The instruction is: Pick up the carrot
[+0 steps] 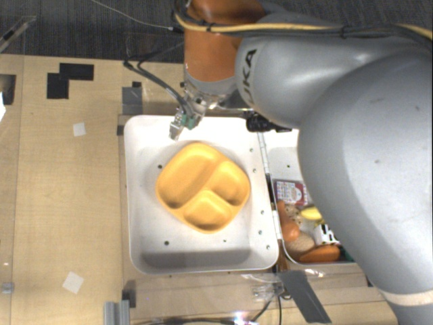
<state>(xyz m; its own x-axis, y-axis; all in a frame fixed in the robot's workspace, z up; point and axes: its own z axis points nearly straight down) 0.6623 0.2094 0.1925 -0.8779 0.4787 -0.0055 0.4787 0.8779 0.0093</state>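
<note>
the arm (325,80) bears black letters, partly visible, reading "uka" along its grey casing.

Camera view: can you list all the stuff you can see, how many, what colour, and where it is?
shallow white plastic bins: 2; white; side by side on the bench, left bin, right bin mostly behind the arm.
yellow plastic divided tray with three compartments: 1; yellow; tilted in the middle of the left bin.
long orange carrot: 1; orange; at the near end of the right bin.
small food items, too jumbled to name: several; red, tan, yellow; right bin, just above the carrot.
light wooden bench top: 1; tan; under the bins.
grey KUKA arm with an orange band: 1; grey and orange; reaching in from the right.
gripper: 1; over the left bin's far edge.
</note>
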